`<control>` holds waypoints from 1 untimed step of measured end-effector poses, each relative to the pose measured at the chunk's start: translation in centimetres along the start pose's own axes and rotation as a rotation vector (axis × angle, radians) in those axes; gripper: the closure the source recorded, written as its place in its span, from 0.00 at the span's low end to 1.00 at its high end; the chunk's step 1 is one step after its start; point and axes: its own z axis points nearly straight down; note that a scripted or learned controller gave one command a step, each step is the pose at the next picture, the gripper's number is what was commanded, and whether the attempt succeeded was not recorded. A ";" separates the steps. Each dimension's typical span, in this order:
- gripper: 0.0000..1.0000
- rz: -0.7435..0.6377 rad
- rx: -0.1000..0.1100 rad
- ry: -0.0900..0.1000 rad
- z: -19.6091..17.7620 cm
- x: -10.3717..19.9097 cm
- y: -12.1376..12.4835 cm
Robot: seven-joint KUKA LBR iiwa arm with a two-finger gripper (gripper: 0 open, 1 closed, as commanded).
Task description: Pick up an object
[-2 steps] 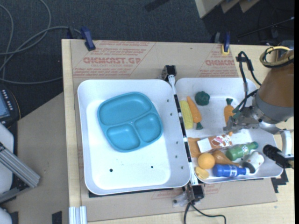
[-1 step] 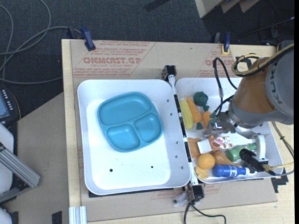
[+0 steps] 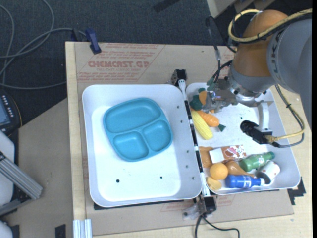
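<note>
Reaching in from the right, the grey arm (image 3: pixel 292 38) with its orange band stands over the far part of the right bin (image 3: pixel 237 119). The gripper (image 3: pixel 214 99) sits low at that bin's far left corner, close to the divider between the two bins. Whether it is released or clenched cannot be told from this view, and no item is seen gripped.

Candidate items, all in the right bin:
- A green toy (image 3: pixel 198 103) lies just beside the gripper on its left, against the bin wall.
- An orange carrot (image 3: pixel 211 119) lies just in front of the gripper, touching or nearly touching a yellow corn cob (image 3: pixel 201 126) that runs along the left wall.
- A small dark green piece (image 3: pixel 221 128) sits beside the carrot's tip.
- A white and red carton (image 3: pixel 229 153), an orange ball (image 3: pixel 218 171), a green bottle (image 3: pixel 257 160), a blue bottle (image 3: pixel 242 182) and a white round item (image 3: pixel 271 170) are crowded together at the near end, well apart from the gripper.

The left bin (image 3: pixel 143 185) holds a blue divided plate (image 3: pixel 137 128), lying flat toward its far side. Both bins rest on a brown bench (image 3: pixel 124 63) bearing red print.
</note>
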 end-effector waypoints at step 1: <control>1.00 0.005 0.018 0.002 -0.4 5.4 -4.0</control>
